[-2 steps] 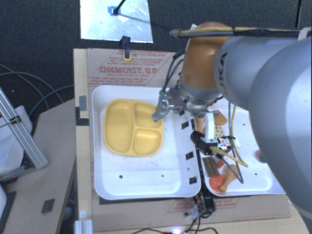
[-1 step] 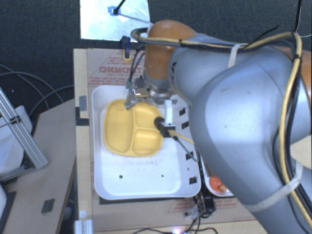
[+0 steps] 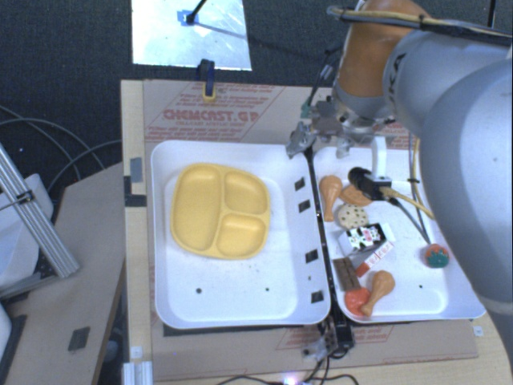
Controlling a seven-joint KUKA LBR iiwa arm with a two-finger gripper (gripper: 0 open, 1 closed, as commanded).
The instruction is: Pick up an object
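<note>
Gripper [image 3: 314, 131] sat at 12 o'clock of the right bin [image 3: 449, 299], grip state unclear, step looked like approach: toy food pile [image 3: 357, 215] lay toward 6 o'clock of it, so next move needed a descent over one piece.

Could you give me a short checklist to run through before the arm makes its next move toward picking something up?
1. Objects available in the right bin: ok; a drumstick, a cookie, a small printed box and others lie there.
2. Gripper above a target: not ok; it sits at the far edge by the divider between the bins, short of the pile.
3. Finger state: cannot tell.
4. Anything already held: cannot tell.
5. Pile spacing: not ok; the drumstick, cookie and box lie crowded together.
6. Left bin: ok; it holds the yellow divided tray, away from the pile.
</note>
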